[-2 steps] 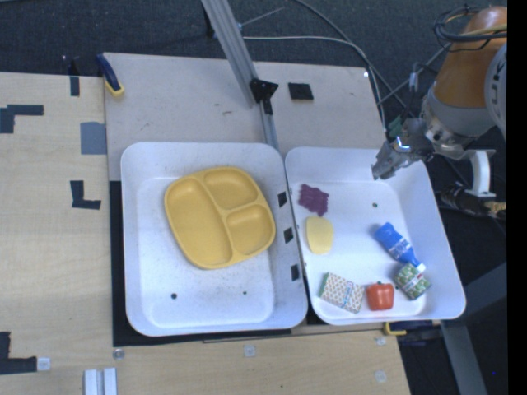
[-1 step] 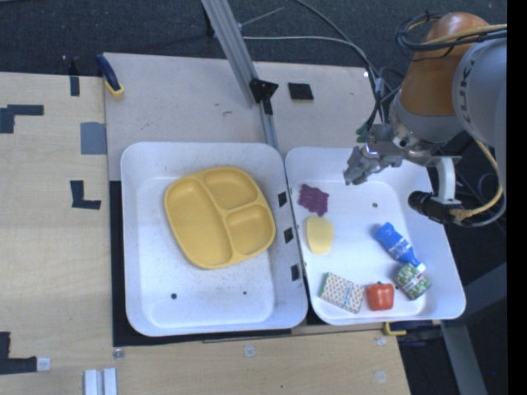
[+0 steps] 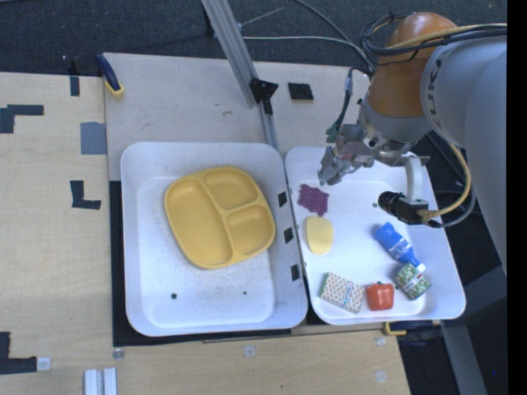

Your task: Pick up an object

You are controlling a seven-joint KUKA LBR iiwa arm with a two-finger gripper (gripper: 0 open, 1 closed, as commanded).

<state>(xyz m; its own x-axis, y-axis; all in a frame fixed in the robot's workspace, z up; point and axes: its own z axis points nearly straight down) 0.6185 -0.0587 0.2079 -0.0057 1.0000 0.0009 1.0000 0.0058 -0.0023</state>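
**Two white bins on a pale bench, gripper low over the right one**

A pale wooden bench (image 3: 49, 245) marked with dark tape patches carries two shallow white bins side by side, with dark floor and loose cables behind them. The left bin (image 3: 140, 303) holds a yellow divided plate (image 3: 219, 217) with three compartments, lying flat toward the bin's far half.

The right bin (image 3: 362, 220) holds the loose objects. A small purple piece (image 3: 313, 198) lies near its far left corner, and a pale yellow rounded object (image 3: 319, 234) sits just beside it on the near side. Along the near edge lie a checkered packet (image 3: 341, 292) and, touching or almost touching it, a red pepper-like toy (image 3: 380, 296). On the right side a blue bottle (image 3: 393, 242) lies tilted, with a green patterned object (image 3: 412, 280) just nearer.

The grey arm with its orange band (image 3: 409, 64) reaches in from the right. Its gripper (image 3: 333, 171) hangs over the far left part of the right bin, just beyond the purple piece. Whether the jaws are apart or together cannot be made out, and nothing can be seen between them.
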